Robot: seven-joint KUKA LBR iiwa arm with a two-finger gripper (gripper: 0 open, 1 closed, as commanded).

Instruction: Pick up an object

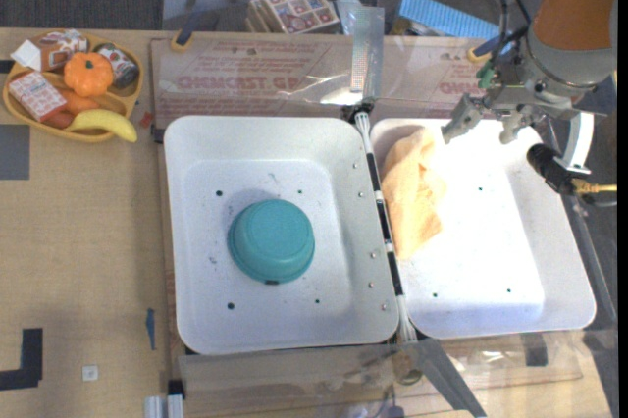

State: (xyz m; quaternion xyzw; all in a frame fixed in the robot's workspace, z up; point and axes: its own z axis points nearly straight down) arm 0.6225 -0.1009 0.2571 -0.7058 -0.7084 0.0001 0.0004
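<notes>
Tool (pixel 488 123) spread, gripping nothing, at 12 o'clock over right bin (pixel 510 303). Yellow cloth (pixel 412 193) bunched at 9 o'clock there: probably light, limp; best pinched on a raised fold.

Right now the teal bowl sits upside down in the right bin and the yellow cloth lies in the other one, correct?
Not quite. The camera view shows the bowl upside down in the left bin, and the cloth lies in the right bin, against its left wall.
</notes>
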